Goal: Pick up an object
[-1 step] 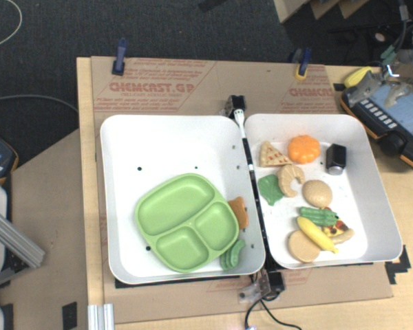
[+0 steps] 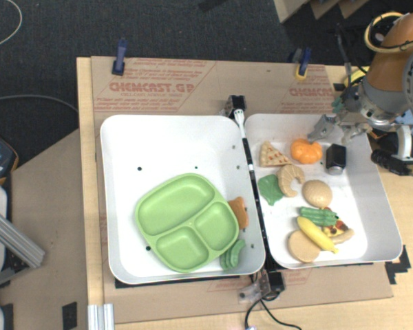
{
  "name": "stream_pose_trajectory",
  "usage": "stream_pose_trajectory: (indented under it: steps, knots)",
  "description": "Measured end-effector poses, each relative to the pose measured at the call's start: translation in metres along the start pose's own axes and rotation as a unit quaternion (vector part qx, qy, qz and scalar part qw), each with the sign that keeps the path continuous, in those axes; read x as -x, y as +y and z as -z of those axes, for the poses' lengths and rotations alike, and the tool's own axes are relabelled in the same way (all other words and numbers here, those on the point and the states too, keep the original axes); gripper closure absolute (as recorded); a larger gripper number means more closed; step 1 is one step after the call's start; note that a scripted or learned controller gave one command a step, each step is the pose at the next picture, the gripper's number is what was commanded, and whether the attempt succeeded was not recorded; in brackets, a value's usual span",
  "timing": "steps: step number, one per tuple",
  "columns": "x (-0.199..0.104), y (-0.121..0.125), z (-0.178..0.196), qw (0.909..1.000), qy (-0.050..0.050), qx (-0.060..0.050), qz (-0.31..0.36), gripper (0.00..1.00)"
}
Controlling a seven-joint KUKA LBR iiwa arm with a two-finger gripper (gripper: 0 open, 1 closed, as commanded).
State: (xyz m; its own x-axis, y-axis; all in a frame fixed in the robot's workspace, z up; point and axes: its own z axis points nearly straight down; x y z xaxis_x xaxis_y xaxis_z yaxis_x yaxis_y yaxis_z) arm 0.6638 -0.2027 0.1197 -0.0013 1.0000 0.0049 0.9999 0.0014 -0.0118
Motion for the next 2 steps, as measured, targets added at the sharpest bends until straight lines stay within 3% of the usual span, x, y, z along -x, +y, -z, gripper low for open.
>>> stream_pose_trajectory:
  steps: [1,2]
  knots:
    - [0.003,-0.023,-0.003,0.9999,-0.005,0.013,0.0,0.0]
    - [-0.04,-0.082,0.076,1.0,-0.002,0.005,0.0,0.0]
